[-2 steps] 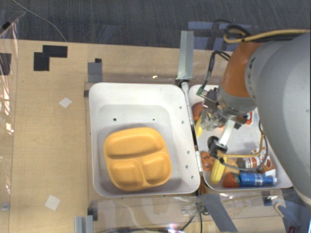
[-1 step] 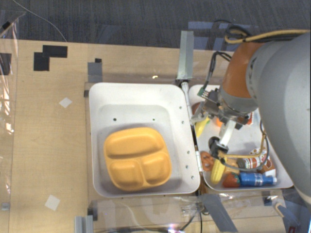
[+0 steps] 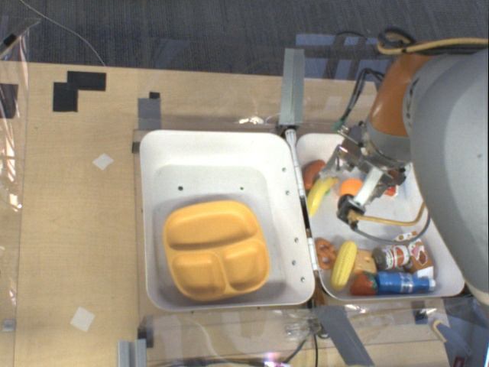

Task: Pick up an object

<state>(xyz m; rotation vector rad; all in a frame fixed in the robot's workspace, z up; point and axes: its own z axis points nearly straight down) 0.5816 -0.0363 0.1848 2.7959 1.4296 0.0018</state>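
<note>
the tool hangs over the far half of the right bin, at the end of the grey arm with its orange band. from this angle i cannot tell whether the tool is open or closed.

all the loose objects to pick from lie in this right bin. just below the tool, in the bin's far half, sits a small orange ball. beside it a yellow banana lies slantwise against the bin's left wall. a red-brown piece rests in the far left corner of the bin.

the rest crowd the bin's near end. a yellow corn cob lies there, with a brownish-red item between it and the bin's left wall. a tan block touches the cob's other side. a red-and-white can lies on its side nearer the bin's right wall. along the bin's near wall lie a red item and a blue bottle, end to end.

just left of the right bin stands the left bin, holding a yellow divided tray. both bins stand on the pale wooden worktop.
</note>
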